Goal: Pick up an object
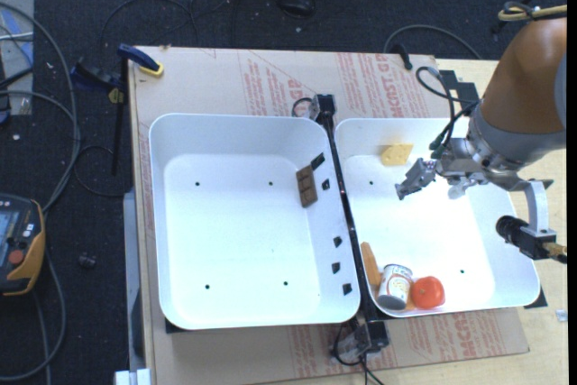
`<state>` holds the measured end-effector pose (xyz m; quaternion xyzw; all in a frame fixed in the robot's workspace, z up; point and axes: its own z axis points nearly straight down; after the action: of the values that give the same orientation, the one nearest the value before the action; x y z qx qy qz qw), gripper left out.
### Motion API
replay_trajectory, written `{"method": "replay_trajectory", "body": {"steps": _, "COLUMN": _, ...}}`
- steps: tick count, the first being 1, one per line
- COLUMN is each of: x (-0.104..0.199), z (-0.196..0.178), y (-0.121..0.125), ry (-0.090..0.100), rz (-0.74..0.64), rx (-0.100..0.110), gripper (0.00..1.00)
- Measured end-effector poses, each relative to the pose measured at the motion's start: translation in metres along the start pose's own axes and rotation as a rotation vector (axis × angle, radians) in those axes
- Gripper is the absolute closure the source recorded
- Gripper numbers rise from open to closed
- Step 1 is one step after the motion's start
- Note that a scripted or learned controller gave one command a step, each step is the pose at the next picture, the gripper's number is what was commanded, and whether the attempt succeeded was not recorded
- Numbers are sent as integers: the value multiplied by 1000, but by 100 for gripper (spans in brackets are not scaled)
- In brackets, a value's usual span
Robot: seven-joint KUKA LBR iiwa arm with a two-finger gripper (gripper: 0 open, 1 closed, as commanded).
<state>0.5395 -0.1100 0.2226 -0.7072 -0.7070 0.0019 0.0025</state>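
Note:
My gripper (438,183) hangs over the upper middle of the right bin (469,230), jaws open with nothing between them. One finger (413,179) points left, towards the bin's centre wall. Just up and left of the gripper, a pale yellow wedge (396,154) lies near the bin's back wall. In the front left corner of the same bin sit an orange carrot (370,261), a small can (394,284) lying on its side and a red tomato (428,291), packed close together. A brown block (307,186) leans at the right wall of the left bin (225,230).
The grey arm with its orange band (532,72) comes in from the right over the right bin's far corner. Black clips (338,252) line the divider between the bins. Cables and a blue-yellow clamp (140,60) lie beyond the bench's back edge.

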Motion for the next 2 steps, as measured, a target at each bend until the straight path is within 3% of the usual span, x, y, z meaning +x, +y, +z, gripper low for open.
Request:
{"method": "replay_trajectory", "body": {"steps": 1, "x": 0, "z": -3, "y": 1, "ry": -1, "rz": 0, "rx": -6, "gripper": 0}}
{"method": "replay_trajectory", "body": {"steps": 2, "x": 4, "z": 48, "y": 10, "ry": 0, "rz": -1, "rx": -2, "gripper": 0}}
